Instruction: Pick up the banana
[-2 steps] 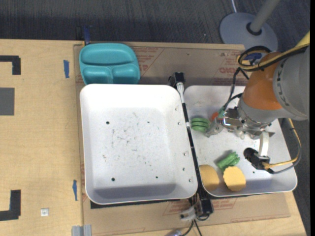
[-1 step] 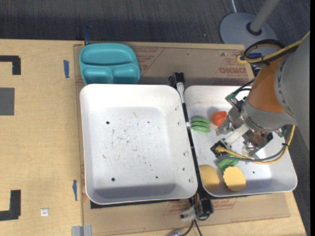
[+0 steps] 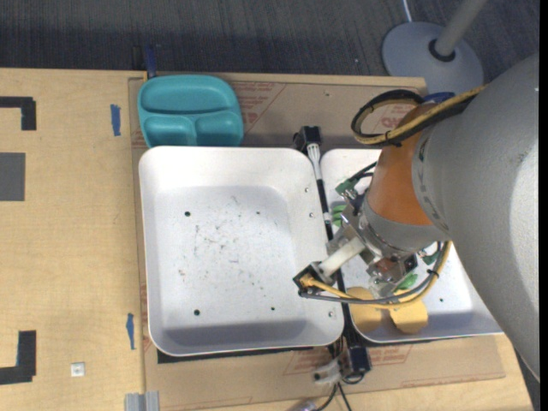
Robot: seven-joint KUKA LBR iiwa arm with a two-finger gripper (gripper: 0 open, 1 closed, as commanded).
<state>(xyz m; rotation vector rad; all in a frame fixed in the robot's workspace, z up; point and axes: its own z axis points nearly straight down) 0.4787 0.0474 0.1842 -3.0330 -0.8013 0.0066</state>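
The arm reaches down into the right bin (image 3: 462, 311), and its orange band and grey wrist cover most of that bin. A yellow-tan shape that looks like the banana (image 3: 402, 317) lies at the bin's near edge, partly hidden under the wrist. The gripper (image 3: 377, 285) hangs just above and behind it, among looped yellow and green cables. I cannot make out whether it touches the banana.
The left bin (image 3: 171, 229) is white with a few dark specks on its floor. A teal divided tray (image 3: 190, 111) stands behind it. A black-and-white tool (image 3: 312, 148) lies along the gap between the bins. A grey round stand base (image 3: 424, 50) sits at the back right.
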